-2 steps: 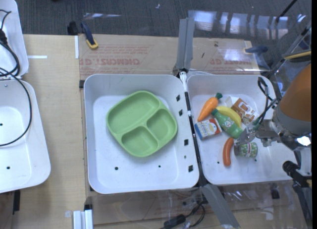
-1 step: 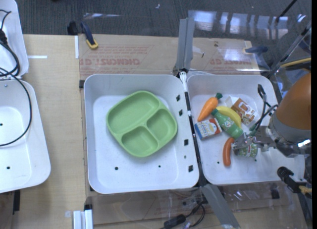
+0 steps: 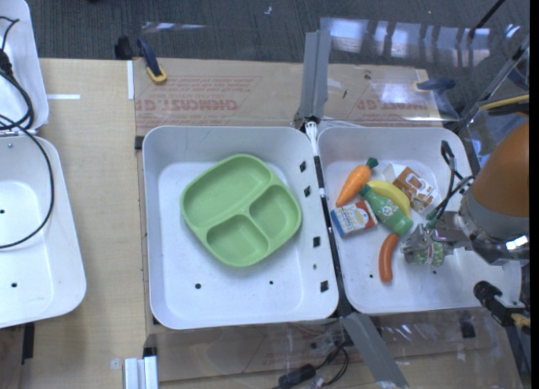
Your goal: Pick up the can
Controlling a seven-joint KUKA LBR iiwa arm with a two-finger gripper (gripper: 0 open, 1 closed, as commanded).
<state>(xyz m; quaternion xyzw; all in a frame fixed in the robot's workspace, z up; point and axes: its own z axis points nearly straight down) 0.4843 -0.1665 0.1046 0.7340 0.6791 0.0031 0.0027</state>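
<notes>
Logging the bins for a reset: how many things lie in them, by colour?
Green: 2, the divided plate and bottle
Orange: 2, the carrot and sausage
Yellow: 1, the banana
Mixed print: 3, the carton, packet, can
Total: 8

Cardboard-topped bench (image 3: 219, 88) with two white bins (image 3: 160, 210) side by side

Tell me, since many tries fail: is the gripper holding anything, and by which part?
It cannot be told. The gripper sits low in the right bin over a small greenish object, but nothing shows clearly between its fingers.
</notes>
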